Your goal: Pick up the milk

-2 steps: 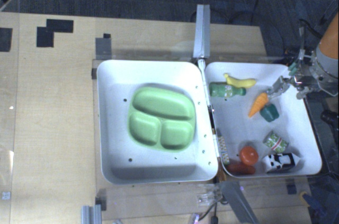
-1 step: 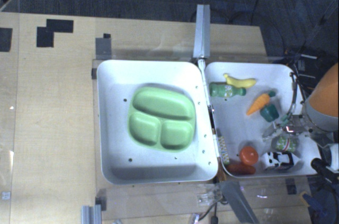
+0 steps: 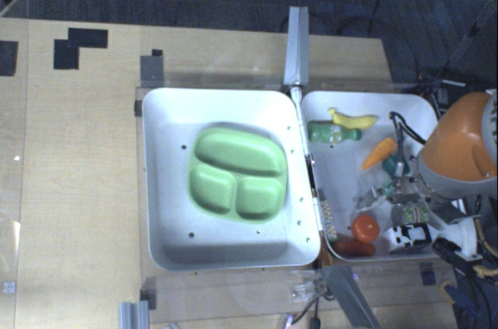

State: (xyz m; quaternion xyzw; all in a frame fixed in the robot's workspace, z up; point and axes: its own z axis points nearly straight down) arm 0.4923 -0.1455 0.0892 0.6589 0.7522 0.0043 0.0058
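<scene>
The milk [image 3: 410, 236] is a small white carton with black patches. It lies at the near right corner of the right bin [image 3: 340, 172]. My gripper [image 3: 393, 195] hangs low over the bin's right side, just behind and slightly left of the carton. Its metal parts are close above the carton, and I cannot tell whether they touch. The grey arm with its orange band [image 3: 459, 145] hides the bin's right edge.
Also in the right bin are a banana [image 3: 352, 119], a green bottle [image 3: 333, 134], a carrot [image 3: 379, 152], and a red tomato [image 3: 365, 227] with a dark red item [image 3: 355, 246] beside it. The left bin [image 3: 159, 187] holds a green divided tray [image 3: 237, 173].
</scene>
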